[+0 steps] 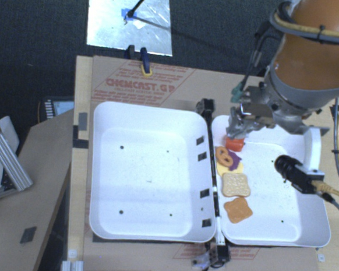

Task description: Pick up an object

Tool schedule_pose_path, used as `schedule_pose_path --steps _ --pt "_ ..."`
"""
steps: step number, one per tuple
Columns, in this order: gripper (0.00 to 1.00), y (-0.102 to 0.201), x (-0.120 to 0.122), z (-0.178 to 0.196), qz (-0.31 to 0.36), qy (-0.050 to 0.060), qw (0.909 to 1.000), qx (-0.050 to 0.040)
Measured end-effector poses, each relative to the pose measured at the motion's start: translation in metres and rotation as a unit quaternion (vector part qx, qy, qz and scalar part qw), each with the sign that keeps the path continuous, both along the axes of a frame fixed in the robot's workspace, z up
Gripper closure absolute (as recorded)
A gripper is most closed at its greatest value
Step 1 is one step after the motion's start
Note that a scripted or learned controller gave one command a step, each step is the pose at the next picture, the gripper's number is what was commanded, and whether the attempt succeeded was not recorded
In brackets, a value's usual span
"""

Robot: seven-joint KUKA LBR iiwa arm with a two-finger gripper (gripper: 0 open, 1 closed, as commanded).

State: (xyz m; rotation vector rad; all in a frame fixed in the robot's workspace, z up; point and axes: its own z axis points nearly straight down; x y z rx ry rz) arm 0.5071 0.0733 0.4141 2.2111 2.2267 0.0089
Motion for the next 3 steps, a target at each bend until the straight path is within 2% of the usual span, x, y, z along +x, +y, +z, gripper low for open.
schedule_pose_path --steps 1,2,3 --pt "1.0 0.075 -0.014 0.026 0.001 0.001 1.0 0.0006" --pt "1.0 0.084 -0.021 0.102 -0.001 0.0 1.0 0.0008" --pt "1.0 0.137 -0.021 0.094 0.001 0.003 1.0 0.0004"
